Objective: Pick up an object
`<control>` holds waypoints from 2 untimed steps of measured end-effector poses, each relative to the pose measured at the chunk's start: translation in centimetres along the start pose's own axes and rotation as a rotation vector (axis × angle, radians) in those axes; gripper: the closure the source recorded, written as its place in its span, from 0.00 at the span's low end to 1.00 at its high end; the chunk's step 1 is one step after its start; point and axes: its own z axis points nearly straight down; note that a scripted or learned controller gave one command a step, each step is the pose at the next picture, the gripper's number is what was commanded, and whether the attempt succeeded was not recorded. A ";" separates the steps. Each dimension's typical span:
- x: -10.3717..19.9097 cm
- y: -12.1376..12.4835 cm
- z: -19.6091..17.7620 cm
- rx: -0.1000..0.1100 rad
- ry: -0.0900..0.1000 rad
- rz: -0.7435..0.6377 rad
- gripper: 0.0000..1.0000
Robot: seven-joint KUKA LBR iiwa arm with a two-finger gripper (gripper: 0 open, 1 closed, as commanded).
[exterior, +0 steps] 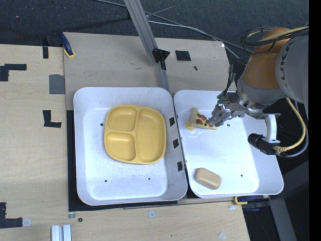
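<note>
Just left of the end effector (218,116), touching or nearly touching its tips, lies a toy pizza slice (200,120) on the floor of the right bin (261,182); its pale crust end points away from the end effector. Whether the tips are spread or pressed together cannot be told, and the slice is not clearly between them. Nearer the camera than the end effector, well apart from it, a tan bread roll (207,178) rests in the same bin. Farther left, past the slice, the left bin (90,185) holds a yellow divided plate (135,134). Behind the end effector to the right rises the grey arm with its orange band (263,67). Both bins sit on the tabletop (30,134).
</note>
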 end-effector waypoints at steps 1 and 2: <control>0.1 0.9 -5.9 -0.001 0.000 -0.001 1.00; 5.3 -0.2 -6.4 0.003 0.003 -0.006 1.00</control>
